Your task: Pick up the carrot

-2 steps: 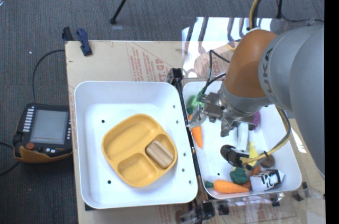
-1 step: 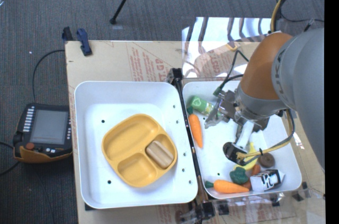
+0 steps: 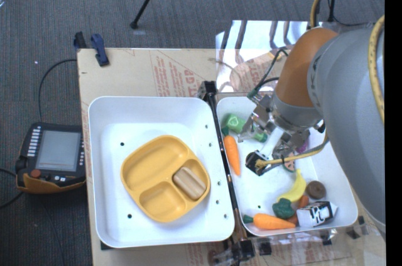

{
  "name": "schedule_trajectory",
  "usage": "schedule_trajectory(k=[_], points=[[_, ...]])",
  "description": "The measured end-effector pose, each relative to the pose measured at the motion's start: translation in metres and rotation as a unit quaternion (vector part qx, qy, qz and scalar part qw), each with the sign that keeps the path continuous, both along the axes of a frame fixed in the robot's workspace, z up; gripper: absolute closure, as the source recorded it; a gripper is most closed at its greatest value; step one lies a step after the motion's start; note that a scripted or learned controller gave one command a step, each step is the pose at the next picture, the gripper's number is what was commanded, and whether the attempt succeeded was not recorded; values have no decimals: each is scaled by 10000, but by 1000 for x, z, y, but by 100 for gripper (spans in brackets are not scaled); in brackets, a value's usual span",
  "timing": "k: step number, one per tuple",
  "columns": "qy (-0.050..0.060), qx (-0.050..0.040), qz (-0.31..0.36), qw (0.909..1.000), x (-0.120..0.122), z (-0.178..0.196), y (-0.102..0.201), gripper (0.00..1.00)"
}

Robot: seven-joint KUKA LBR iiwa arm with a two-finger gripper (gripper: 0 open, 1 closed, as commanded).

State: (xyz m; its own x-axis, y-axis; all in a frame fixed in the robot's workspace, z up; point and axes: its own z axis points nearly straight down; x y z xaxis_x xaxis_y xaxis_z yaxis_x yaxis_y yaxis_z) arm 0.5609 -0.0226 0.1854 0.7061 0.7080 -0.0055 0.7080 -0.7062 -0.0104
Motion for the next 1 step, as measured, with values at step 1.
schedule_trajectory(k=[1], points=[[28,-4,-1310,9914,-53,0,49,0]])
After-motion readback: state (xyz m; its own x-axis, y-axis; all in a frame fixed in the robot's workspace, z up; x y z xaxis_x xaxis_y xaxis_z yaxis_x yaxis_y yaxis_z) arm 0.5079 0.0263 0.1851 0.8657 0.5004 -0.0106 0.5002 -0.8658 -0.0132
